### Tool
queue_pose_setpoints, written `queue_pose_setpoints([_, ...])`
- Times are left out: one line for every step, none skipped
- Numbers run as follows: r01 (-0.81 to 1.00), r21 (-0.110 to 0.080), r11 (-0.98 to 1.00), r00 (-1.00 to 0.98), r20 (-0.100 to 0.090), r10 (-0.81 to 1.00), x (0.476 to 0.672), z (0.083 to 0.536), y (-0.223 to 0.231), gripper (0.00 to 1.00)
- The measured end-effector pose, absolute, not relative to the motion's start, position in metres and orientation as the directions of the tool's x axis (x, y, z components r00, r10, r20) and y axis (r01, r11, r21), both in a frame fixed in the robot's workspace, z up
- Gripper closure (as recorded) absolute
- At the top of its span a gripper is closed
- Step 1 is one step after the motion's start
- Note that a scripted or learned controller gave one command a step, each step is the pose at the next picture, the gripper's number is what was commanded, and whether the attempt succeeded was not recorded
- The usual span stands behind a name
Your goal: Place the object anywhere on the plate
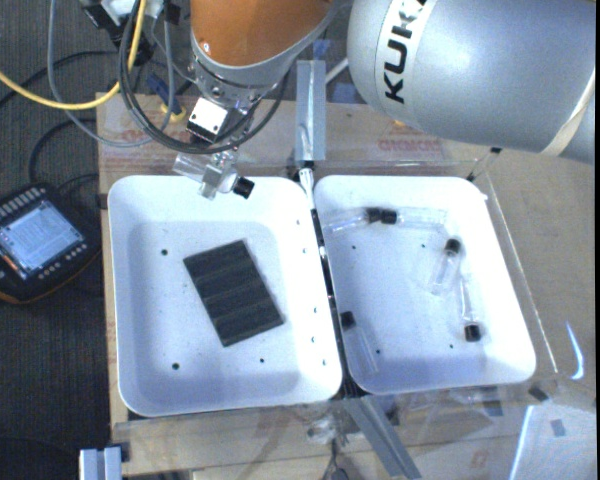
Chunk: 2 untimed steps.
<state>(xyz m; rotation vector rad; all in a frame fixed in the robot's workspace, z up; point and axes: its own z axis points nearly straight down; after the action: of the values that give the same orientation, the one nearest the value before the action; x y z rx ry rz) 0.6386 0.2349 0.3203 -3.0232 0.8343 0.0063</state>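
Note:
A dark ribbed rectangular plate (pixel 233 291) lies tilted on the floor of the left white bin (pixel 120 298). My gripper (pixel 212 176) hangs over that bin's far rim, up and slightly left of the plate and well apart from it. A small clear tube with a black cap (pixel 240 186) sticks out to the right from between the fingertips, so the gripper is shut on it. The orange wrist band (pixel 255 13) and the grey arm (pixel 470 48) cover the top of the view.
The right bin (pixel 505 278) holds several more clear tubes with black caps, such as one at the back (pixel 385 215) and one at the right (pixel 448 258). Cables (pixel 130 78) hang behind the left bin. A teach pendant (pixel 30 243) lies at far left.

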Motion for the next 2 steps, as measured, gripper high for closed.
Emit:
queue_pose_setpoints([-0.221,-0.003,-0.975,0.975,-0.007,-0.221,0.639,0.291,0.235,1.0])
queue_pose_setpoints([-0.203,-0.006,-0.979,0.979,-0.004,-0.203,0.668,0.359,0.234,1.0])
